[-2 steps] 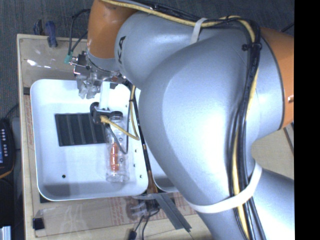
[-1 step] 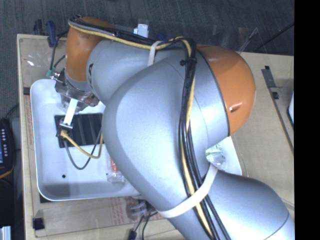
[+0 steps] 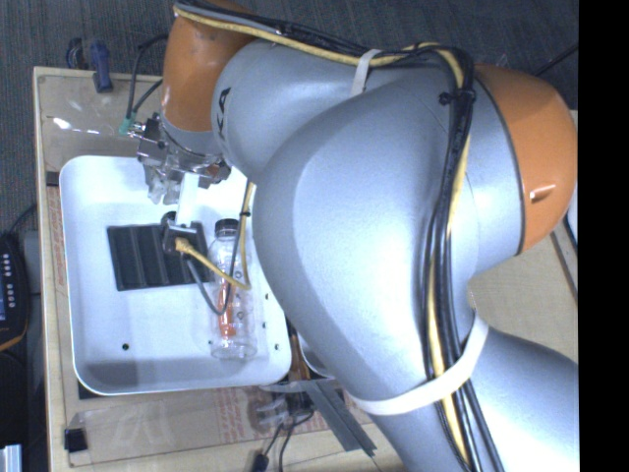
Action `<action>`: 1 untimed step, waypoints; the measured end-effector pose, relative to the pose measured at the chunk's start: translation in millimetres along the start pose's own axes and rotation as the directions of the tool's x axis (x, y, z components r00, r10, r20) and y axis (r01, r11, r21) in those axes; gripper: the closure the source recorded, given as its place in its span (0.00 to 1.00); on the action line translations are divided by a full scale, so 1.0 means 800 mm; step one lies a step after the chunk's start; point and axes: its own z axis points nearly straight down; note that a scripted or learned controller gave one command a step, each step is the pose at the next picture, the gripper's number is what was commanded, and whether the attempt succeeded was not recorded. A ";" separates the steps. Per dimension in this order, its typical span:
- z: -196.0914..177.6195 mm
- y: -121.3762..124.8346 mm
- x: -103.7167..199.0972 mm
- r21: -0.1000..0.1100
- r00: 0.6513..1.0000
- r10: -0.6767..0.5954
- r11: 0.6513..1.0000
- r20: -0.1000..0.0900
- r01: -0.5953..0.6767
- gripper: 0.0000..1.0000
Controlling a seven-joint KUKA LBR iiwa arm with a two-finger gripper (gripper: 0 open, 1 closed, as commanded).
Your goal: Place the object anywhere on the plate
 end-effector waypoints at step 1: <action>0.001 0.000 0.000 0.001 1.000 0.000 1.000 0.000 0.000 0.00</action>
